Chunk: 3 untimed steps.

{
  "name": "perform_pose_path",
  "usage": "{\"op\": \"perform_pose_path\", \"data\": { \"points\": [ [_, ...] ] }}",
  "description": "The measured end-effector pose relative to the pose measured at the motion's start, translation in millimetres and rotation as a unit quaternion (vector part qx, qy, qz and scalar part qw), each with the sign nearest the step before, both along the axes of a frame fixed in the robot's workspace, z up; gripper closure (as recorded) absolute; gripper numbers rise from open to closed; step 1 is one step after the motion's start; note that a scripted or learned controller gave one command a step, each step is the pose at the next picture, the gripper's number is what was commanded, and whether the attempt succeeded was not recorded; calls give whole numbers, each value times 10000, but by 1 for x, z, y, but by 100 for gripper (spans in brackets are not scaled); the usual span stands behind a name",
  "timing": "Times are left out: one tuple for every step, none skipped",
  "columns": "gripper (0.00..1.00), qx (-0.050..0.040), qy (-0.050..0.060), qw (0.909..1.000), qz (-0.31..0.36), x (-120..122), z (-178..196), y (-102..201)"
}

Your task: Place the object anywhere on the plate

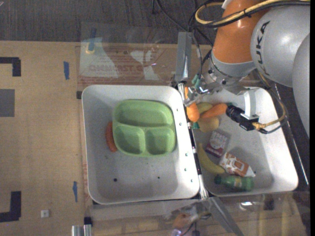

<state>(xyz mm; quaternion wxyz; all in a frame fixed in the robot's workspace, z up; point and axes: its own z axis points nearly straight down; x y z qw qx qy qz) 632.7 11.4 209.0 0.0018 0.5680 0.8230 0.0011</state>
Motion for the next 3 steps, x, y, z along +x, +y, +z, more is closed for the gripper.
{"op": "perform_pose_path", "data": {
  "points": [
    [100, 4, 27, 9999, 109, -6, -19, 59],
    [0, 5, 24, 9999, 108, -6, -18, 59],
    [0, 6, 6, 9984, -563, -12, -9, 117]
  ]
}}
